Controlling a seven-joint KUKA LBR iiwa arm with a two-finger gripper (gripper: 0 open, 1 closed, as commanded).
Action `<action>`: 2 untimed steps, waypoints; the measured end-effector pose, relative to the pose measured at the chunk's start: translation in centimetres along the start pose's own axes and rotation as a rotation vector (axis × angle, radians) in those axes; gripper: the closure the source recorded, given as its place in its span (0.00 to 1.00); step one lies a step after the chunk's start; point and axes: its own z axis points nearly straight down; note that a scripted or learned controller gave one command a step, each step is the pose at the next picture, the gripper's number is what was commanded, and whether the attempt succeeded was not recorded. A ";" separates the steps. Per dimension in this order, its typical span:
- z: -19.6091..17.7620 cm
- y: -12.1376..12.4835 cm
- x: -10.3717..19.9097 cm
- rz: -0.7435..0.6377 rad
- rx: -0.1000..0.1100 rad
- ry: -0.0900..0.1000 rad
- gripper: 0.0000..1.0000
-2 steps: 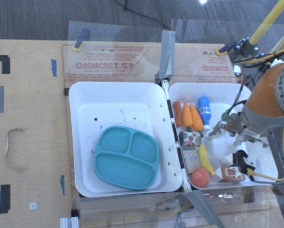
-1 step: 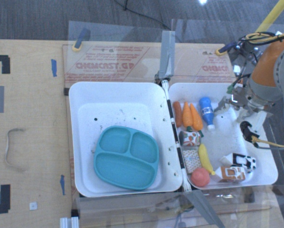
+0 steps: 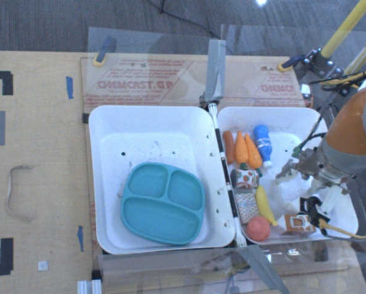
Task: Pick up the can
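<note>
The wooden table [image 3: 42,133] carries two shallow white bins side by side. The left bin [image 3: 109,118] holds a teal divided plate [image 3: 163,204], which lies toward that bin's near right corner. The right bin [image 3: 281,112] is crowded along its left wall. The grey arm [image 3: 351,133], with its orange band, reaches in over the right bin's right edge, and its claw [image 3: 290,169] hangs over the middle of that bin, apart from the can; whether the claw is apart or together cannot be told from here. Near the far left corner of the right bin, two orange carrots [image 3: 247,150] lie side by side, with a blue bottle [image 3: 262,143] just beside them toward the bin's middle. The can [image 3: 245,179], small with a patterned label, sits against the left wall about midway along it, just nearer than the carrots. A yellow banana [image 3: 264,204] lies nearer still, beside a checkered pouch [image 3: 246,207] at the left wall. A red ball [image 3: 258,229] rests at the near edge, and a small carton [image 3: 299,224] lies further along that near edge.
</note>
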 end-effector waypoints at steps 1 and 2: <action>-3.8 1.2 -3.1 -0.071 0.002 -0.003 0.00; 0.0 -3.9 -2.2 0.026 -0.007 -0.002 0.00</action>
